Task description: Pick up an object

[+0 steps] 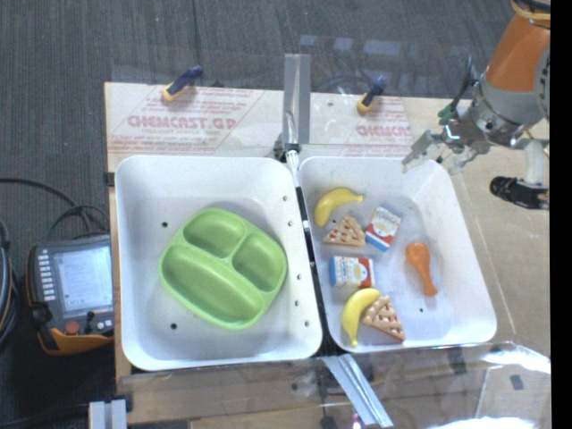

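Gripper (435, 150) hangs above the far right corner of the right bin (465, 231), with fingers spread and nothing between them. You see it is high, so I judge it waits before a descent. Nearest in the bin lie a banana (336, 203) and a small carton (383, 226), then a carrot (422, 267). The things lie apart, which leaves room for fingers. The left bin (134, 239) holds a green plate (223, 266).
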Robot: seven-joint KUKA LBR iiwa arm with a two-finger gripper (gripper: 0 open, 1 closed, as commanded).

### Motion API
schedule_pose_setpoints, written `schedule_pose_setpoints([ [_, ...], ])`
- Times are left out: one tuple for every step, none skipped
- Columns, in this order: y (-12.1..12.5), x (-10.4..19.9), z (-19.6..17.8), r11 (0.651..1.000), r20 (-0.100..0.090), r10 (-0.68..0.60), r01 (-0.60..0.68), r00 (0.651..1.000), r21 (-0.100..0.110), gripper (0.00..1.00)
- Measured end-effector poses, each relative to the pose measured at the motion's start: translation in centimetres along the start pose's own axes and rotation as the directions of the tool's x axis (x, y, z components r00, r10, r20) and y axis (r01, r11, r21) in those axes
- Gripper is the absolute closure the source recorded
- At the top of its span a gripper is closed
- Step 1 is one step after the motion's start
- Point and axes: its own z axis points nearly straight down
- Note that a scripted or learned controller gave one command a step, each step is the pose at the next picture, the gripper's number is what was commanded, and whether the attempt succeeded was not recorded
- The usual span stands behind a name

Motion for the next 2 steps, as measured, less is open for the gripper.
schedule_pose_setpoints([
  [-0.7, -1.9, 10.9, 0.975, 0.004, -0.220, 0.220, 0.975, -0.008, 0.00],
  [-4.9, -1.3, 12.3, 0.889, 0.036, -0.456, 0.457, 0.889, -0.040, 0.00],
])
